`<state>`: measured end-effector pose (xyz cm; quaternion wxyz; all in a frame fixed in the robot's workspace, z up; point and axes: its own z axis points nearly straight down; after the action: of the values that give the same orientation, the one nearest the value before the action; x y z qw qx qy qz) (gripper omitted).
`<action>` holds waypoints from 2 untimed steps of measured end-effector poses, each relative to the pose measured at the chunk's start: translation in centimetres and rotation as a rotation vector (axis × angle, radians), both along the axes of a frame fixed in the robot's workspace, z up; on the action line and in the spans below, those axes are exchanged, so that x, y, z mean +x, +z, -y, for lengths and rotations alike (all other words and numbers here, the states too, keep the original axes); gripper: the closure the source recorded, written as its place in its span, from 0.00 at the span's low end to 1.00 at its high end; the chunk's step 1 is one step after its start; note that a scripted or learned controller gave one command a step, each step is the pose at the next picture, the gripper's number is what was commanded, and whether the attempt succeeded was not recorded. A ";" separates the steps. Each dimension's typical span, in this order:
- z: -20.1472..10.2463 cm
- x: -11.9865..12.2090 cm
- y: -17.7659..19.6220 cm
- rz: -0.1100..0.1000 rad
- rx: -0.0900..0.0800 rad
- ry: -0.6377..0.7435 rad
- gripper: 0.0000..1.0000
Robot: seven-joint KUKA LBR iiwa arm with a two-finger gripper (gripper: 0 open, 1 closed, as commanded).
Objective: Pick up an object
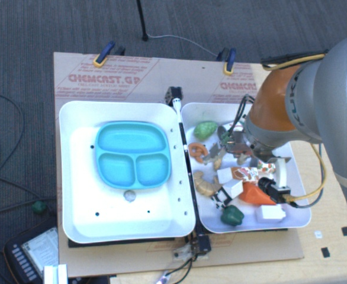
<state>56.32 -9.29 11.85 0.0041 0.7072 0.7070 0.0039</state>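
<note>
A tabletop (37, 158) covered in dark grey carpet is carrying a brown cardboard sheet (120, 78) with red printing, held at its far edge by two blue and yellow clamps. On the sheet, two shallow white bins are sitting side by side, touching along their inner edges. The left bin (79, 206) is holding a light blue divided tray (132, 154) with three compartments, lying flat toward the far side of the bin; a small grey disc (129, 196) is resting just near of the tray. The right bin (298, 218) is holding a crowded pile of small toy foods. A light green leafy piece (205, 129) is lying at the far left of that bin, an orange pretzel-like piece (198, 151) is sitting just near of it, and a tan piece (206, 186) is lying nearer again. A dark green pepper (232, 215) is sitting by the near edge, with an orange carrot-like wedge (254, 195) just to its right and a white block (272, 212) beyond that. The grey arm with its orange band (274, 102) is reaching in from the right and hanging over the middle of the right bin. The tool (230, 142) is sitting low among the toys, close to the leafy piece and the pretzel-like piece; whether it is released or clenched cannot be told, since the clutter is hiding its tip.
</note>
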 end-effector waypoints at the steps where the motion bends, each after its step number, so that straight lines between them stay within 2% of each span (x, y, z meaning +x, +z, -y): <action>1: 0.0 0.0 0.9 -0.001 0.001 0.000 1.00; 2: 0.0 0.0 0.9 -0.001 0.001 0.000 0.00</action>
<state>56.31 -9.25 12.78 0.0035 0.7071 0.7071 0.0038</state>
